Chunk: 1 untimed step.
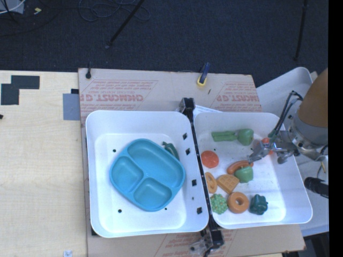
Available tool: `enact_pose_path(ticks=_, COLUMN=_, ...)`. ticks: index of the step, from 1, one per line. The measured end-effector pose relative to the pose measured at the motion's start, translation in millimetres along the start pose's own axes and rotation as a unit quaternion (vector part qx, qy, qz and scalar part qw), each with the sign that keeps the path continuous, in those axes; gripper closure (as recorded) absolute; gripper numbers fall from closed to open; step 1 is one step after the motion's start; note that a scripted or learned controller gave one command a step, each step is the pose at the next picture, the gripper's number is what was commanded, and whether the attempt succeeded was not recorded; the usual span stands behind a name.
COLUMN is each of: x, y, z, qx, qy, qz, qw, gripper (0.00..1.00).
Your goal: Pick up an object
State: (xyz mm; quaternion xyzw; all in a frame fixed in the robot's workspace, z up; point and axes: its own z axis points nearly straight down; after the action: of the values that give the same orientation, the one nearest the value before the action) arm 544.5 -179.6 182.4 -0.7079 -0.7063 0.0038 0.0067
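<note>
The grey two-finger gripper (pixel 256 155) is hovering near the right white bin's (pixel 293 210) right edge, above the orange ring-and-green toy (pixel 241 170); nothing lifted; finger state unclear.

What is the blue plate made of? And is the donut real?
The blue plate looks like smooth hard plastic: one even colour, with moulded compartments. The donut is probably toy plastic or rubber too, with a flat, uniform orange look; the picture is too small to be sure.

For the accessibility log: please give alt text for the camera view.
The gripper hangs low over the right bin, beside an orange ring and green piece, among small toy foods. The left bin holds a blue divided plate.
</note>
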Motion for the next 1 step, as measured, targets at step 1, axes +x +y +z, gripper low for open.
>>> enact_pose_path(ticks=1, x=-0.3, y=2.9, z=-6.6, qx=-0.006, qy=-0.001, qz=-0.001, qw=1.0, gripper=0.0)
